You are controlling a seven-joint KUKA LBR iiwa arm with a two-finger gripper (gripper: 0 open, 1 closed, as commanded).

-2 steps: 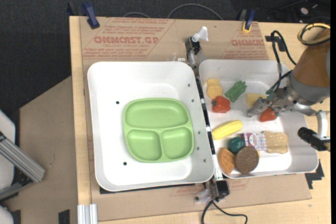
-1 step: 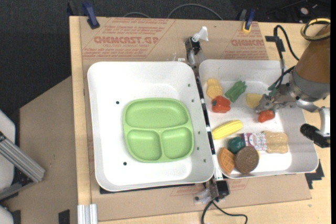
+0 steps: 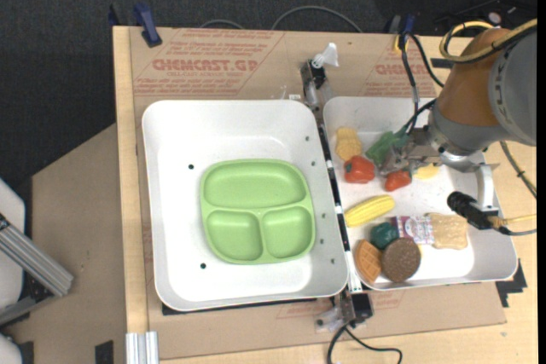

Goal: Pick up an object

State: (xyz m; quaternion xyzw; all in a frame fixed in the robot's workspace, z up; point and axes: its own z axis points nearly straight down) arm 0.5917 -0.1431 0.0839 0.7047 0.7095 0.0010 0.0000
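The right bin (image 3: 478, 268) holds several toy foods. A yellow-orange piece (image 3: 347, 142) lies at its far left, with a red pepper (image 3: 359, 170) just in front of it. A green leafy item (image 3: 386, 144) and a small red piece (image 3: 397, 179) lie further right. My gripper (image 3: 409, 154) is low over the bin's back half, right beside the green item and the small red piece. The arm's wrist covers its tips. A corn cob (image 3: 368, 209), a teal piece (image 3: 384, 232) and a brown round cookie (image 3: 401, 260) lie nearer the front.
The left bin (image 3: 171, 141) holds a green divided plate (image 3: 256, 209). In the right bin there are also a waffle-like orange piece (image 3: 367, 261), a tan cracker (image 3: 450, 231), a small wrapper (image 3: 418, 228) and a yellow bit (image 3: 427, 172). Cables run along the bench's right side.
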